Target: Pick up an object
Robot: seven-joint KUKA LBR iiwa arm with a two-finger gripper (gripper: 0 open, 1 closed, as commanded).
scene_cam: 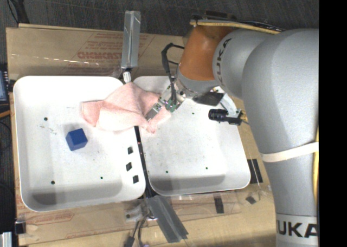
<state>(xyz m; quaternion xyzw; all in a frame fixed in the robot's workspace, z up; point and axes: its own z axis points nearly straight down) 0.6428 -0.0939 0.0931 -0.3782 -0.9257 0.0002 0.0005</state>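
Pink cloth: crumpled soft pink fabric cloth (127, 108), draped over the divide between the left white plastic bin (32, 148) and right white plastic bin (217, 178), mostly in the left.
Gripper: grey two-finger gripper (157, 108) at the cloth's right edge; finger state cannot be told, grasp unconfirmed.
Progress: judged at grasp stage; lift not done.
Other object: small blue cube (76, 138), left bin, apart from cloth.
Clearance: bin walls meet under the cloth; open floor in the right bin, front.
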